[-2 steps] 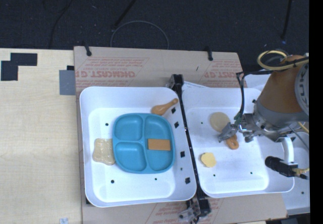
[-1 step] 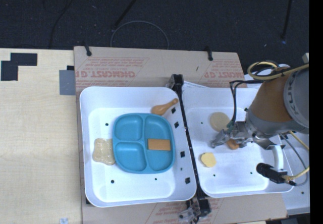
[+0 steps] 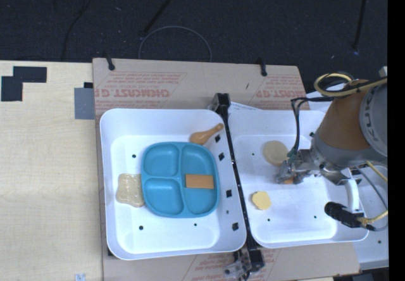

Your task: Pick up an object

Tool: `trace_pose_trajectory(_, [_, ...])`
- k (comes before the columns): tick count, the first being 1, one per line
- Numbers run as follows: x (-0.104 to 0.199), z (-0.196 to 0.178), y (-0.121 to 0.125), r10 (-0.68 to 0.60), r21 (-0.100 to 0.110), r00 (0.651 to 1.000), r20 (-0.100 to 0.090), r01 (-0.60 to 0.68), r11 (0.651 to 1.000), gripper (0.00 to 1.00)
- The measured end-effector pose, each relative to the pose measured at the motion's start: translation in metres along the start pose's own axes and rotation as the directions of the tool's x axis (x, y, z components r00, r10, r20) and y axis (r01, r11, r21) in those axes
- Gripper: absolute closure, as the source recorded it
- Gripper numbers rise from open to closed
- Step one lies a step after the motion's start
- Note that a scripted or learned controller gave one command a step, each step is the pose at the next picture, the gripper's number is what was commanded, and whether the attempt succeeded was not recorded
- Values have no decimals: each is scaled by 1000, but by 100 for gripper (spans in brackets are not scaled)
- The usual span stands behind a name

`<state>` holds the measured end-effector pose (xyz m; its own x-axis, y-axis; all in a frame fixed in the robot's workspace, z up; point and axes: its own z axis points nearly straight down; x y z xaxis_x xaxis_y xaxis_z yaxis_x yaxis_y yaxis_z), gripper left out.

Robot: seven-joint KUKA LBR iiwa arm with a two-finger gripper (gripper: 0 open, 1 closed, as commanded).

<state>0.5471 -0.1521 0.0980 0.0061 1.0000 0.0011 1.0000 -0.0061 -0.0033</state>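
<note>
White right bin (image 3: 297, 235) holds a small round yellow disc (image 3: 261, 200); claw (image 3: 288, 175) state unclear.

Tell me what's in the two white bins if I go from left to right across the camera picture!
Pale yellow piece → blue divided plate → round tan piece → pincer

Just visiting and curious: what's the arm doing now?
Gripper low in right bin. Tan disc just beside it, yellow disc nearby. Nothing seen held.
</note>
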Motion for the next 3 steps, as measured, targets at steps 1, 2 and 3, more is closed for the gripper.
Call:
trace_pose_trajectory(1, [-4,-42,-1,1,-4,1000,1,-1,1000,100])
trace_pose_trajectory(2, [-6,-84,-1,-5,-4,1000,1,5,1000,100])
trace_pose_trajectory(3, [2,-140,-4,-8,-7,1000,2,8,1000,100])
